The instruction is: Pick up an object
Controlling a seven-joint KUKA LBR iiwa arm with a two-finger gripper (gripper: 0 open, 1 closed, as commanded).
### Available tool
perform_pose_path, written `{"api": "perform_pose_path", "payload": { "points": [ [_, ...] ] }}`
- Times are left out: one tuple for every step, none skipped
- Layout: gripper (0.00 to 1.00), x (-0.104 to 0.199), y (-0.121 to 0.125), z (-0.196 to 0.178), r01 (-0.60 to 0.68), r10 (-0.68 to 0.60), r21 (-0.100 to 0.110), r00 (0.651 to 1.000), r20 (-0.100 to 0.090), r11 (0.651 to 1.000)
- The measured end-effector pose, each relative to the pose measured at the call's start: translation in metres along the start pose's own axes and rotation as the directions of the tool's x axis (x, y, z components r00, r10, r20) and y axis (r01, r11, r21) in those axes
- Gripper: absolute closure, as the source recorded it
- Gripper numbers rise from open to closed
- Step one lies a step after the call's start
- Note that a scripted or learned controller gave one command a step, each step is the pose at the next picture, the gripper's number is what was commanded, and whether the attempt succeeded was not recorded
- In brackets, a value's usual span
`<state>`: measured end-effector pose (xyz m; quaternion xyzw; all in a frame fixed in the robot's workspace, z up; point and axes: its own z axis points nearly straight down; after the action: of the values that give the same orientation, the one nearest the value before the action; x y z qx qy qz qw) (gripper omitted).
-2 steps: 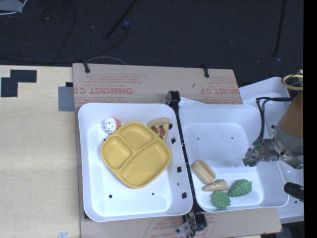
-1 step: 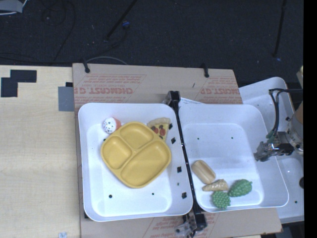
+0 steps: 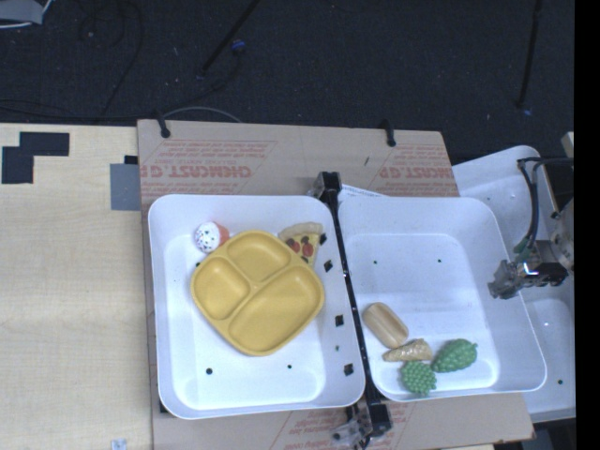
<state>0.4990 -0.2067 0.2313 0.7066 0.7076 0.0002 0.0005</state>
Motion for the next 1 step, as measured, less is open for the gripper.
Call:
{"api": "perform_pose_path", "payload": {
  "points": [
    [1.0, 0.0617, 0.0025, -0.0046, 0.005, -0.005, 0.003, 1.0, -0.004, 1.0]
  ]
}}
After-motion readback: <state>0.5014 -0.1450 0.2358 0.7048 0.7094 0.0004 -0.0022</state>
